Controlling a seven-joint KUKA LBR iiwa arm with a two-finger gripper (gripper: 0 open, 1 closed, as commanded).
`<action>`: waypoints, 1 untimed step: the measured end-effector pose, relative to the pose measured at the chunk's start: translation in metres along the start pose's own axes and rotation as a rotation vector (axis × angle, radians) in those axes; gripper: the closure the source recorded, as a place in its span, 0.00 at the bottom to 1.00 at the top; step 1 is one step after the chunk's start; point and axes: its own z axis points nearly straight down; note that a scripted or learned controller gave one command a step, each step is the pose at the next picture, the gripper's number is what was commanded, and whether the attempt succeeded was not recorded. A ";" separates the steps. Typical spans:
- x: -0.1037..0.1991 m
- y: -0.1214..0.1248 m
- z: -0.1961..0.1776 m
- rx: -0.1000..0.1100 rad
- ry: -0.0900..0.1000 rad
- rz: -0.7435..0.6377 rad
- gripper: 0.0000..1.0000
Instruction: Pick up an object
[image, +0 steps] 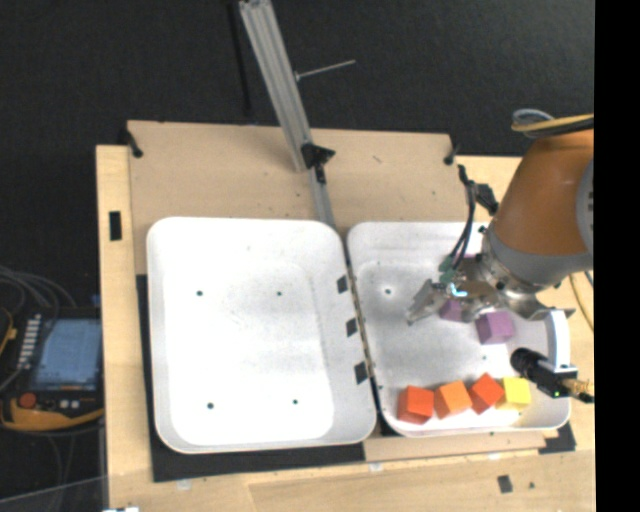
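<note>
The bench (250, 175) is carrying two white bins side by side; the left bin (250, 330) is lying bare, and the right bin (400, 250) is holding all the blocks. The arm (545, 215) is reaching in from the right and hanging low over the right bin, its gripper (440, 300) sitting near the bin's middle. Whether it is open, closed or gripping anything I cannot tell, since the wrist is hiding most of it. Two purple blocks are lying just by it: one purple block (495, 326) under the wrist and a smaller purple piece (453, 310) touching or nearly touching the gripper. Along the near wall a row is sitting tight together: a red-orange block (416, 403), an orange block (453, 398), a red block (486, 392) and a yellow block (517, 391). The likely target, in my judgement, is the purple pair. The risk from here is that the gripper is coming down off-centre and nudging a purple block aside, or closing on both at once so neither seats properly; the row against the wall would be leaving little room for a grasp. No brand, label or readable writing is showing anywhere.
</note>
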 end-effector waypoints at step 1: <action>-0.001 0.001 -0.002 -0.006 -0.001 0.004 0.00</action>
